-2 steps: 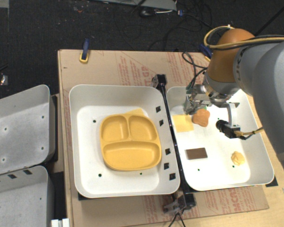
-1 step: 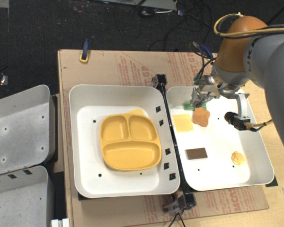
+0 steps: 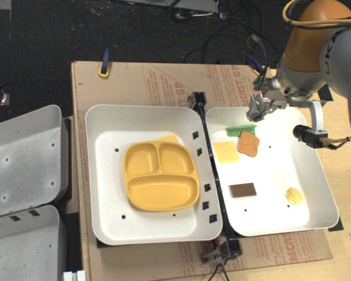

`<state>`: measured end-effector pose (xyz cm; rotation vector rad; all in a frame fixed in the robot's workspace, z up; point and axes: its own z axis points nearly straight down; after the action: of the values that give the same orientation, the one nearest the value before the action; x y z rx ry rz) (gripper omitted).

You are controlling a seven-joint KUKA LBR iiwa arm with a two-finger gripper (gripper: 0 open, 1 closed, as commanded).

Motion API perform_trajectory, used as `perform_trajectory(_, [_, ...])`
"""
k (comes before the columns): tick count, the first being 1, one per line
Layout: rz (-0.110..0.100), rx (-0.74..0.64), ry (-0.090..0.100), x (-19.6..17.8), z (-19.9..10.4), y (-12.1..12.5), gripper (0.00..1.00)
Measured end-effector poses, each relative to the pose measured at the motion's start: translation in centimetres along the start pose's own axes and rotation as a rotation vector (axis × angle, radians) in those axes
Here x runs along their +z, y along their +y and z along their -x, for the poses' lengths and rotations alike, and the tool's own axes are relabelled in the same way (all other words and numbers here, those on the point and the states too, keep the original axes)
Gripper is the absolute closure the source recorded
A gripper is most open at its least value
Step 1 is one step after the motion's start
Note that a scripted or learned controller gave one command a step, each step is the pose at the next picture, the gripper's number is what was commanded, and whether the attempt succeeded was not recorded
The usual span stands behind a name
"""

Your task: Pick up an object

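Right bin: gripper over green piece

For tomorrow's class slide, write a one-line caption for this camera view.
Arm's gripper hovers over right bin near green piece; yellow divided tray fills left bin.

The grey arm is reaching in from three o'clock, its orange band sitting toward one o'clock, the wrist angling down toward nine o'clock with the gripper hanging low.
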<state>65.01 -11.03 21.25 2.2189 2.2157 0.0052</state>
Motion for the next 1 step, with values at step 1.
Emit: perform_trajectory(1, [-0.001,-0.004,0.001,-5.91,-0.30,-0.66,1.00])
